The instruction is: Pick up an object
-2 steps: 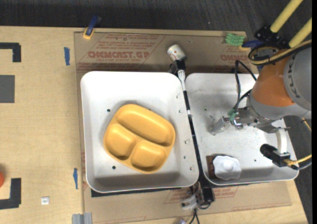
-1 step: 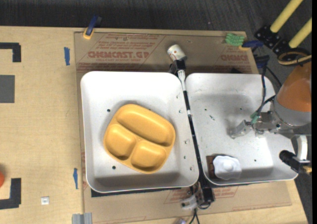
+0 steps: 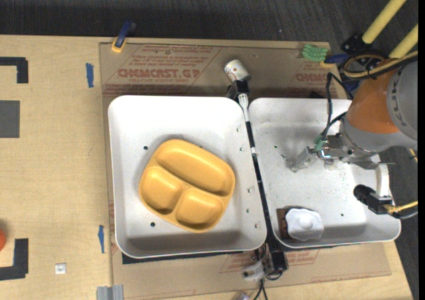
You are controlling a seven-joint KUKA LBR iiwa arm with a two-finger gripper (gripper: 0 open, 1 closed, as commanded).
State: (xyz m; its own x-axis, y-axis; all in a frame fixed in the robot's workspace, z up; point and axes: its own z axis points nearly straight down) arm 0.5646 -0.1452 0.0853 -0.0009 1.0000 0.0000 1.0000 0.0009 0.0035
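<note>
lab | taped bench | two white bins | cables

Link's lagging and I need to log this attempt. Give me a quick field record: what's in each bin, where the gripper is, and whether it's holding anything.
left bin: yellow three-compartment tray, lying near the middle
right bin: white bottle at the near edge, by the divider
gripper: over the right bin's floor, apart from the bottle
held object: none seen between the fingers
arm: reaching in from the right
</note>
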